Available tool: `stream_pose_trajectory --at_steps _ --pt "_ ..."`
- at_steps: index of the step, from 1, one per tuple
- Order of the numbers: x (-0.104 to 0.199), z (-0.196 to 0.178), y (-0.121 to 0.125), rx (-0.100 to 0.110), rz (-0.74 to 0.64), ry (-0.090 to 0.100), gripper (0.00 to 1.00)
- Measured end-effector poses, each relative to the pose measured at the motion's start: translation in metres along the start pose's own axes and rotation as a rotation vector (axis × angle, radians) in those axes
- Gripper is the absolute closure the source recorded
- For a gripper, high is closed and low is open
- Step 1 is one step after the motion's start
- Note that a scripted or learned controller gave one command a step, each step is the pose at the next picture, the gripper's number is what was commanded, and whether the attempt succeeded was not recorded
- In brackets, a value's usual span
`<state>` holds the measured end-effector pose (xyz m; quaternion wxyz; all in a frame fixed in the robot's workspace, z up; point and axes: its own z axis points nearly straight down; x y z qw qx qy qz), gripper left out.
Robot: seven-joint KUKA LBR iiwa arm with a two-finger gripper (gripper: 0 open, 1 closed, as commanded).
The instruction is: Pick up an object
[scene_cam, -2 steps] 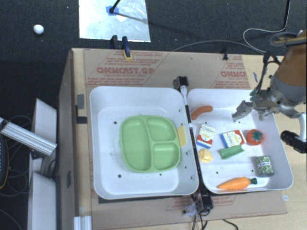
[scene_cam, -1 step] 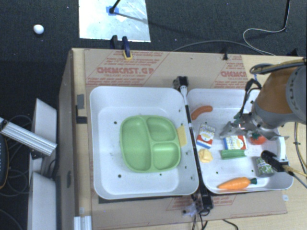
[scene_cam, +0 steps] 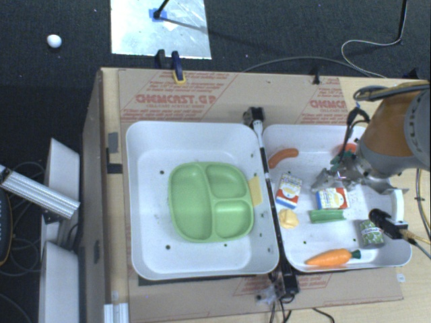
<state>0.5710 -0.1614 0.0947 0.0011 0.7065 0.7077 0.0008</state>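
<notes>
Objects for picking are gathered in the right bin (scene_cam: 404, 254): a small carton (scene_cam: 331, 198) with a blue, white and red print lies near the bin's middle, just beside the gripper (scene_cam: 328, 178), and is judged the likeliest target. A green bar (scene_cam: 327, 214) lies touching or nearly touching its near edge, and a second printed carton (scene_cam: 289, 189) sits to its left. Whether the gripper is released or clenched cannot be told, since its tip is blurred against the carton. For a good pick, the descent should be centred on the carton's short sides so that the green bar is not caught, and closing should be delayed until the bin floor is almost met. Elsewhere in that bin a sausage (scene_cam: 283, 156) is seen at the far left, a yellow piece (scene_cam: 288, 219), a carrot (scene_cam: 330, 258) along the near wall, and a dark can (scene_cam: 371, 233) at the right. A green divided plate (scene_cam: 209, 200) rests in the left bin (scene_cam: 145, 180).
</notes>
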Motion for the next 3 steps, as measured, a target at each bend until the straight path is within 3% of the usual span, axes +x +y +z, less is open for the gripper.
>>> stream_pose_trajectory --at_steps 1,2,3 --pt "0.045 -0.125 -0.015 -0.002 -0.002 0.000 1.00" --pt "0.107 -0.116 -0.061 0.001 -0.002 0.001 1.00" --pt "0.105 -0.135 0.003 0.000 -0.003 0.000 1.00"
